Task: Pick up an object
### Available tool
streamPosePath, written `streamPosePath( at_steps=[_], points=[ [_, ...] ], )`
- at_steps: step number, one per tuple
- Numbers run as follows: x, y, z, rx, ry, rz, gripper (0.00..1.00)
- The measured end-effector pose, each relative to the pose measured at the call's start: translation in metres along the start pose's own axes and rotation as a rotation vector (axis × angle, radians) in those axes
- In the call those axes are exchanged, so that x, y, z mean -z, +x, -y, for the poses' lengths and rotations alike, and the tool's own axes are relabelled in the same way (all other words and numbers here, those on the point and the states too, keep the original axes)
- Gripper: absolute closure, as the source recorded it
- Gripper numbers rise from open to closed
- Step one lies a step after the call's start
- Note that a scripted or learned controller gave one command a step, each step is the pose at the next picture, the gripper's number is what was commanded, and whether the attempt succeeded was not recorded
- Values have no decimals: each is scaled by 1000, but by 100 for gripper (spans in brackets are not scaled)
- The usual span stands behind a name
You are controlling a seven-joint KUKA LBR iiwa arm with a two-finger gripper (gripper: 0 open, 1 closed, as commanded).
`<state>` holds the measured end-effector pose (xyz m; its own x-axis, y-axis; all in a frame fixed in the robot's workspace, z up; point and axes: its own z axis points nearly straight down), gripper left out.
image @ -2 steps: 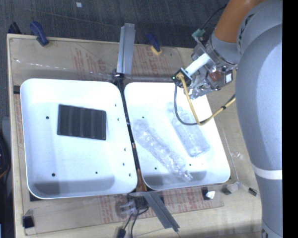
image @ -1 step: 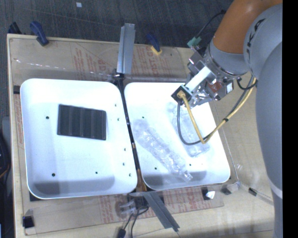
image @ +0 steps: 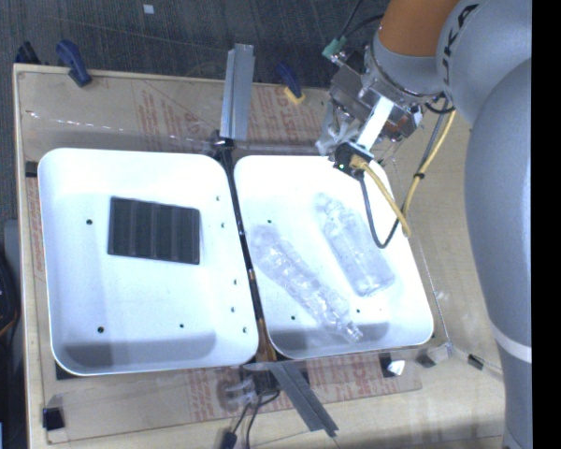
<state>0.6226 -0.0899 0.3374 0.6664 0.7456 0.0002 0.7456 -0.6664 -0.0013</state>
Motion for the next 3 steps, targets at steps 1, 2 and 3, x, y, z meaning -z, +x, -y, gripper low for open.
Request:
streamPosePath(
  at_steps=[1, 2, 3],
  points=[
    [21, -71, 6, 400, 2, 2, 100],
    [24, -112, 27, 363, 1, 3, 100],
    [-12, -132, 66, 95, 4, 3, 100]
  ],
)
